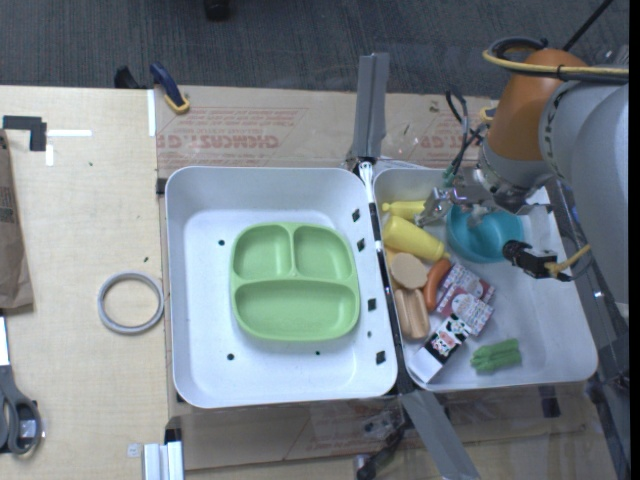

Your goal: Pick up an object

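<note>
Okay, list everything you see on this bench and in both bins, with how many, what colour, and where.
Divided plate: one, light green, middle of the left bin.
Yellow toy items: two, yellow, upper left of the right bin.
Bowl-like item: one, teal, top of the right bin under the end effector.
Bread-like pieces: two, tan, left side of the right bin.
Orange-red piece: one, beside the tan ones.
Printed packets: a few, red and white, right bin centre.
Small carton: one, black and white, lower right bin.
Green item: one, lower right bin.
Tape ring: one, grey, on the bench left of the bins.
Arm: one, grey with orange band; end effector over the right bin's top.
</note>
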Tool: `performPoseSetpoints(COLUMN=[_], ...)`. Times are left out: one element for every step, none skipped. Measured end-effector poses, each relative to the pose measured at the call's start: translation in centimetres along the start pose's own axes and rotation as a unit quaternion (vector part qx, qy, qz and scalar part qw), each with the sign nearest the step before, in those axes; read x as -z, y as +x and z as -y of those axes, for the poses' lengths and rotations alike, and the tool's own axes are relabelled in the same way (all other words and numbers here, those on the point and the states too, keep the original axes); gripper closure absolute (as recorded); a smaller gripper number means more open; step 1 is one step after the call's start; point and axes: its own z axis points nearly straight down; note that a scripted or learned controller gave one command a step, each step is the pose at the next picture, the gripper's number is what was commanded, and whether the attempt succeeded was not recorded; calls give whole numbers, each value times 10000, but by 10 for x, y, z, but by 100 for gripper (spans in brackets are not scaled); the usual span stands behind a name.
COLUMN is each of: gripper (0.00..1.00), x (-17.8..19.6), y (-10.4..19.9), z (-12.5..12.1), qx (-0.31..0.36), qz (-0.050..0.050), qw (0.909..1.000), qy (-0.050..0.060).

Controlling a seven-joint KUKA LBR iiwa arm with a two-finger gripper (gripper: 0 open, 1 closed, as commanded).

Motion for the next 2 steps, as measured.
performPoseSetpoints(gripper=[0,0], x=[0,-2], y=[0,10], z=[0,-4], qx=[0,-413], qz=[1,3], qw=[10000,9991], qy=[0,65])
